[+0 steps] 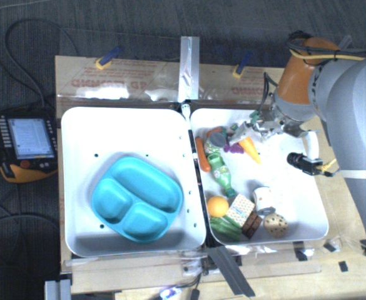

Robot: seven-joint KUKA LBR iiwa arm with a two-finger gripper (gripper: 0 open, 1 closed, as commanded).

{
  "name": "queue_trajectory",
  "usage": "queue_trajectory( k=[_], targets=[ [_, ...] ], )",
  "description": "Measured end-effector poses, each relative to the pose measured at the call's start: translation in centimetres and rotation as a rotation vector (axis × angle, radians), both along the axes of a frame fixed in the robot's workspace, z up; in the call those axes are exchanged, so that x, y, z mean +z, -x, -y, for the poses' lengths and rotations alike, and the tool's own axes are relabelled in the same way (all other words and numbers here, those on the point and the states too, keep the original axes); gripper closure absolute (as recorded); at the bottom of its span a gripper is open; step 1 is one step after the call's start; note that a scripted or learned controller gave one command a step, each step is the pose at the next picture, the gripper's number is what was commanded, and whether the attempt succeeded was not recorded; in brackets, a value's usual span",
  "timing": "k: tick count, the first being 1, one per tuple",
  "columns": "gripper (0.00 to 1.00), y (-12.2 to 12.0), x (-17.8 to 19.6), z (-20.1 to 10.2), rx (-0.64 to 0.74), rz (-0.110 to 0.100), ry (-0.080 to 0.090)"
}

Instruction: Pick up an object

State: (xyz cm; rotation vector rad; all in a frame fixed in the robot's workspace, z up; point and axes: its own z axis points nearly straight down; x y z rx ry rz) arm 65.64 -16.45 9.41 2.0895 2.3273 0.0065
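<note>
We find the gripper (250, 129) low over the right bin's (308, 192) far end. The orange cone (250, 147) lies just nearside of it, long axis slanting toward us. We cannot tell the jaws' state.

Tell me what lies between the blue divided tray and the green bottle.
In the camera view, the bins' adjoining white walls and an orange carrot-like piece lie between the blue tray and the green bottle.
</note>
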Motion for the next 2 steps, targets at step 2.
queue_trajectory(
  k=[2],
  targets=[
    [1.0, 4.2, 9.7, 0.3, -0.163, -0.014, -0.005]
  ],
)
